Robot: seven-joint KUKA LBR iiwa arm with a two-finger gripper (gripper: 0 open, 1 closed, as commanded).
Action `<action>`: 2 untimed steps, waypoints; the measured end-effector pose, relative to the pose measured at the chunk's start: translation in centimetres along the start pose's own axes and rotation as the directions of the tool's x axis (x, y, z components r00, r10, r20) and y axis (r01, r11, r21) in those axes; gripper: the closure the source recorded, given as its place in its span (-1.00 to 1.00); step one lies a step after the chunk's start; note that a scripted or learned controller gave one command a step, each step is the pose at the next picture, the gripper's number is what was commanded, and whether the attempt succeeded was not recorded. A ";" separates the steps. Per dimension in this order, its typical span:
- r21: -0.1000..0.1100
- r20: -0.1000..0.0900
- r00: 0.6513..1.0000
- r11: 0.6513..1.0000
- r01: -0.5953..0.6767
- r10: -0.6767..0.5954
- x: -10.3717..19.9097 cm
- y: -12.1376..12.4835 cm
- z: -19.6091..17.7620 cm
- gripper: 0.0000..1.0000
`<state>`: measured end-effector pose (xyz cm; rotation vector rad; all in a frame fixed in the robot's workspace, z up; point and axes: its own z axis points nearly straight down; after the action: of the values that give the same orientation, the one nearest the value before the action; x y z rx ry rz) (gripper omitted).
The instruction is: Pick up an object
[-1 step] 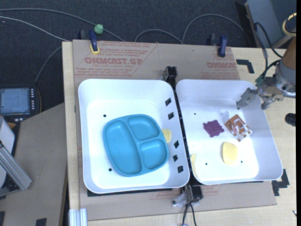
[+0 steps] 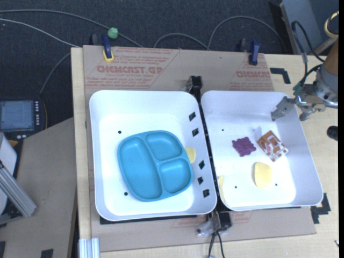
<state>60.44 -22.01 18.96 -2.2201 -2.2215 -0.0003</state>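
The right bin (image 2: 231, 109) holds three small objects. A purple piece (image 2: 243, 146) lies near its middle, a brown and white patterned piece (image 2: 271, 145) sits just to the right of it, and a pale yellow piece (image 2: 262, 174) rests nearer the front. My gripper (image 2: 293, 109) hangs over the bin's far right corner, up and to the right of the patterned piece. It is open, with nothing between its fingers.
In the left bin (image 2: 107, 112) lies a blue divided tray (image 2: 155, 164), with a small yellow item (image 2: 190, 155) peeking out at its right edge. Black clips line the divider (image 2: 201, 144) between the bins. Cables run behind the bench.
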 end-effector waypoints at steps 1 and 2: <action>0.006 -0.003 1.000 1.000 0.001 -0.001 0.8 0.0 6.1 -1.00; 0.005 -0.004 1.000 1.000 0.001 -0.001 1.0 0.0 10.7 -1.00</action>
<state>60.41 -21.02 8.22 -2.2149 -2.2178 0.0017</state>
